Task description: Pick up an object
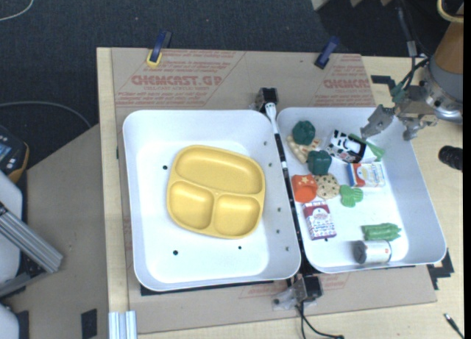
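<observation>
In the right bin [423, 205], small toys lie clustered toward its left and middle, a black-and-white cow [344, 144] farthest back; the jaws [394, 118] hover just right of it, spread open and empty; this looks like the approach; next, descend squarely over one piece before closing.

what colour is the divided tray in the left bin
Yellow: the divided tray shows plainly in the camera view.
</observation>
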